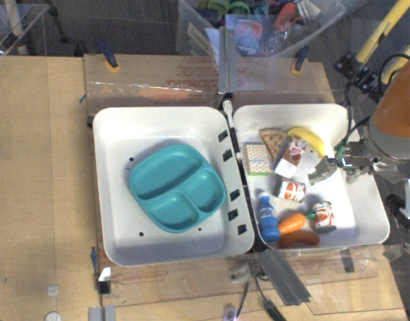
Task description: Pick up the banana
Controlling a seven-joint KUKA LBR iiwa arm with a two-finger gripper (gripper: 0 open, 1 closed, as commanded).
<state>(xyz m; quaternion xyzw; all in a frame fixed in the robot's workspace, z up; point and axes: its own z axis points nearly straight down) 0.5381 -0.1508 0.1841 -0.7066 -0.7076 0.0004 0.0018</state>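
Carrot [293, 222] and bottle [267, 219] lie nearest, at the right bin's [372, 229] front. Banana [308, 139] sits at the back, beside a wafer [273, 141]. My gripper [323, 170] hovers just in front of it, fingers apart, empty. Banana looks light, firm, smooth-skinned, curved — I judge mid-body, across the curve, the best hold.

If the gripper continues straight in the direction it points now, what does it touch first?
The gripper points left and slightly down in the picture. The white packet beside it looks first in line, then the small can; depth is unclear, so it might pass above them.
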